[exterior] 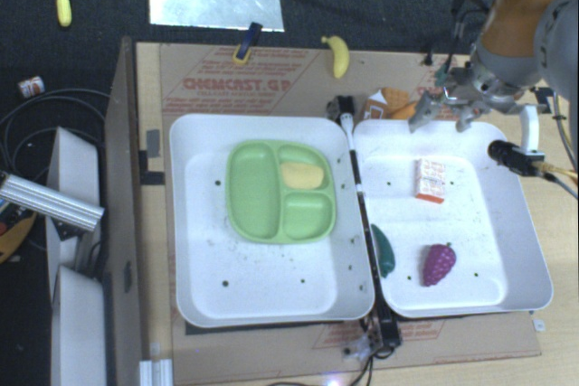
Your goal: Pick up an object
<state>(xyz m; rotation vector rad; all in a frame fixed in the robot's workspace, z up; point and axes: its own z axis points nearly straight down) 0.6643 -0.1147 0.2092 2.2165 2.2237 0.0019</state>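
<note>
My gripper [444, 115] hangs over the back edge of the right bin [507, 221], its two fingers spread apart with nothing between them. A small red and white box [431, 179] lies in the right bin, just in front of the gripper. A purple bunch of grapes [439, 263] rests near the bin's front. A dark green object [383, 250] lies against the bin's left wall. In the left bin [194, 267] sits a green divided plate [279, 192] with a yellow item [303, 174] in its upper right section.
A yellow banana [338, 56] lies on the cardboard behind the bins. An orange object [394, 97] sits behind the right bin, next to the gripper. A black part [511, 156] juts over the right bin's right rim. Cables and metal parts lie at far left.
</note>
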